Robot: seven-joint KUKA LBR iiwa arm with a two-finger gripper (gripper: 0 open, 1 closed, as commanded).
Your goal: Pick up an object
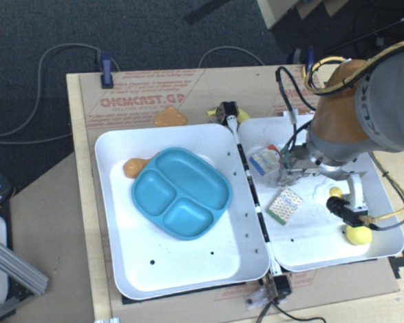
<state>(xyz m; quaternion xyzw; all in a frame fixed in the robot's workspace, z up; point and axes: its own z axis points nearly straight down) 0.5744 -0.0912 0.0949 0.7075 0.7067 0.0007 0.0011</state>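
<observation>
**Arm Low Over the Right Bin, Grip Unconfirmed**

We see two white bins side by side on the bench. The left bin (126, 266) holds a blue divided plate (181, 192) near its middle, with an orange object (135, 167) touching the plate's upper left edge.

The arm (353, 109) reaches in from the right and bends down over the right bin (312, 250). The gripper (286, 173) sits low in the upper left part of that bin. We cannot tell how it is set or whether it has hold of anything.

Objects in the right bin:
- A clear packet with blue and red marks (264, 161), just left of the gripper.
- A small patterned packet (285, 205), below the gripper and near the bin's left wall.
- A yellow ball-like object (359, 234), near the lower right corner.
- A smaller yellow object (335, 193), above the ball-like one.
</observation>
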